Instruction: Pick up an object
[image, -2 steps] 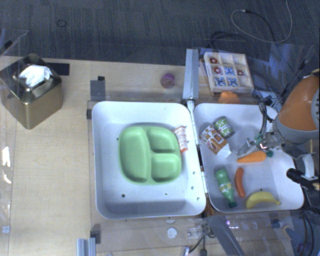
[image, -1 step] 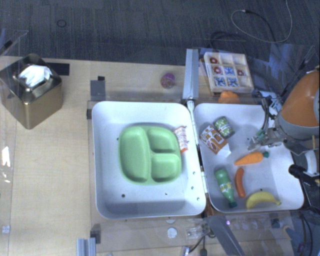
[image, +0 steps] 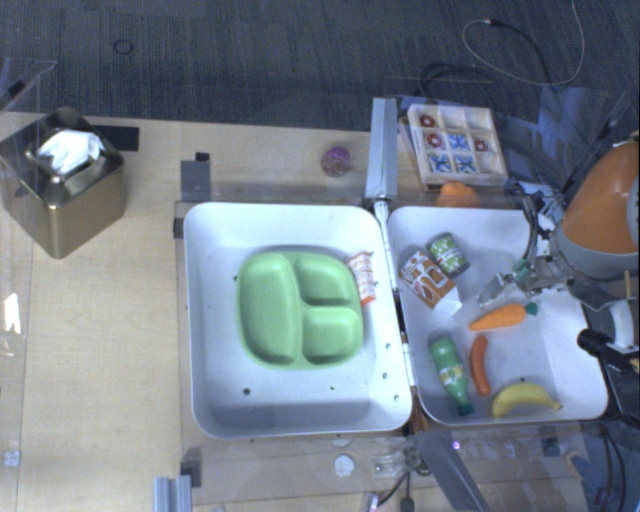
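The right bin (image: 560, 345) holds several toy foods. An orange carrot (image: 497, 318) lies near its middle, with a red sausage (image: 480, 363), a green bottle (image: 451, 373) and a yellow banana (image: 524, 399) in front of it. A small printed box (image: 425, 279) and a green can (image: 447, 254) sit at the back left. My gripper (image: 512, 283) hangs low over the bin just behind the carrot, reaching in from the right under the orange band (image: 605, 205). I see nothing held in it.
The left bin (image: 215, 380) carries a green divided plate (image: 298, 306) and a small packet (image: 362, 277) by its right wall. A tic-tac-toe board (image: 455, 143) lies behind the right bin. A brass box (image: 62, 190) stands far left.
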